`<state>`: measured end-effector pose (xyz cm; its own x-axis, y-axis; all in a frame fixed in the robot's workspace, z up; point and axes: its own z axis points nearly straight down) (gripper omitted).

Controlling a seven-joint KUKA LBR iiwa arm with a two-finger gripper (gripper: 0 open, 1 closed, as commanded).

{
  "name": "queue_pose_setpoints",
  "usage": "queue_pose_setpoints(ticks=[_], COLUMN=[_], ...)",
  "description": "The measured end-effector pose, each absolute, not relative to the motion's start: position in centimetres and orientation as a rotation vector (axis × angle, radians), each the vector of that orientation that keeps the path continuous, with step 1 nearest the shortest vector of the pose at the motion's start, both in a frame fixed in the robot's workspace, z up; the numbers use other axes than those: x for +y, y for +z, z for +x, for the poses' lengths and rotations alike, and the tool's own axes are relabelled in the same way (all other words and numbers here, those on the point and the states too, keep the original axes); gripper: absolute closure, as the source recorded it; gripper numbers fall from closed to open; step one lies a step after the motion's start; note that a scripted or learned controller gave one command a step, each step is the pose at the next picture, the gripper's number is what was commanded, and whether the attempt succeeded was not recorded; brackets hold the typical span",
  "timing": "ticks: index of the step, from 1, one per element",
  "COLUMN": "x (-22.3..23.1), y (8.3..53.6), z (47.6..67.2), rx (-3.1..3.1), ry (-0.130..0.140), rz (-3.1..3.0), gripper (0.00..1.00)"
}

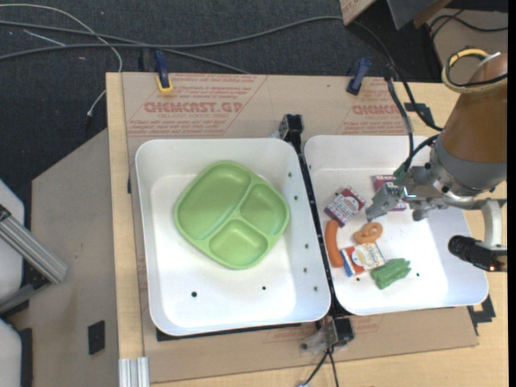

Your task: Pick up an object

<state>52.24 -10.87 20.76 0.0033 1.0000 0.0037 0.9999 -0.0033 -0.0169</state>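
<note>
Several small objects lie in the right bin (451, 285): a purple and white packet (343, 205), an orange sausage shape (333, 243), a tan pretzel-like ring (369, 233), a white, red and blue packet (365, 258) and a green toy (391, 273). A pink item (382, 183) shows just above the gripper. My gripper (385, 203) hangs over the middle of the right bin, just above and right of the ring and right of the purple packet. Nothing is visibly held in it.
The left bin (161, 280) holds a light green divided plate (232, 214). A black divider with clips (310, 216) runs between the bins. The arm's grey and orange body (476, 143) covers the right bin's far right part. Cables trail at the back right.
</note>
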Motion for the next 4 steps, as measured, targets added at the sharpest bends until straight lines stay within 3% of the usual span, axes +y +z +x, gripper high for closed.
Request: queue_pose_setpoints(ticks=[1, 2, 4], x=[-10.8, -10.8, -10.9], y=[21.5, 15.3, 8.4], z=[52.5, 52.2, 51.7], rx=[-2.22, -2.216, -2.217], ry=[0.0, 0.005, 0.002], rz=[-2.219, -2.217, -2.219], gripper=[0.0, 0.0, 0.0])
